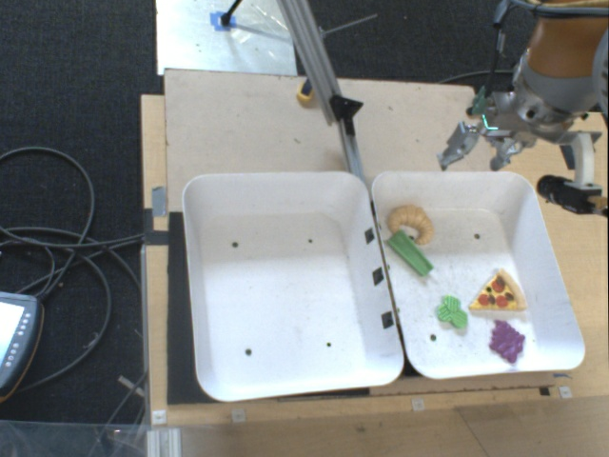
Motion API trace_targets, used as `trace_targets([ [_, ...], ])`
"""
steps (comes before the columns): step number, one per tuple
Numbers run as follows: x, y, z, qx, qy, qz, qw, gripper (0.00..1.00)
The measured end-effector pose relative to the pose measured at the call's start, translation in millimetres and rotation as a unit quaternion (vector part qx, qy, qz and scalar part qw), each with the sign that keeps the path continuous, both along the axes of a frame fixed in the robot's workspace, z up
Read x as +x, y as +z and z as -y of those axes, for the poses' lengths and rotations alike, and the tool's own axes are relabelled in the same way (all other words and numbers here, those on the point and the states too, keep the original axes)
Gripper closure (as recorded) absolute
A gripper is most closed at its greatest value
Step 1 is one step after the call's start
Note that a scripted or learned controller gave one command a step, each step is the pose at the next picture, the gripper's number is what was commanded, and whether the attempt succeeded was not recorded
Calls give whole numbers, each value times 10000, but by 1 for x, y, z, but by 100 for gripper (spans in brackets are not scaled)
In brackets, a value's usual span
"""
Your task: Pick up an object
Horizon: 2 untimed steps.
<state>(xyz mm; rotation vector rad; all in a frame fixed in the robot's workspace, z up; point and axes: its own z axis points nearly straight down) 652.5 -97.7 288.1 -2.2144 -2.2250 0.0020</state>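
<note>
The right bin [557, 246] serves as the landmark here, and all the loose things lie inside it. Nearest its upper left corner sits a croissant [411, 223], tan and curled into a crescent with its ends pointing down. Touching the croissant's lower edge is a green block [410, 253], long and flat, lying at a slant toward the bin's middle. Lower down, near the bin's centre, rests a small green leafy piece [452, 311] with a lumpy outline. Just right of it is a pizza slice [499, 292], a yellow wedge with red spots and a pale crust along its lower edge. Below the slice, close to the bin's bottom wall, lies a purple bunch of grapes [506, 340], knobbly and dark.

No brand, label or writing can be read on any of these things or on the bin.

The gripper [479, 151] hangs above the bin's upper rim, outside the bin and well apart from every piece in it. Its two fingers stand spread, with nothing between them. The grey arm with its orange band [571, 17] rises from the gripper toward the bin's upper right

The left bin [205, 255] adjoins the right bin's left wall
</note>
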Motion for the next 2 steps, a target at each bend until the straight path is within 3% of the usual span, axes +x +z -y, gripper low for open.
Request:
trace_targets([
  [1,1,3,0,-6,5,22,10000,0],
  [2,4,-41,-6,-3,6,2,10000,0],
])
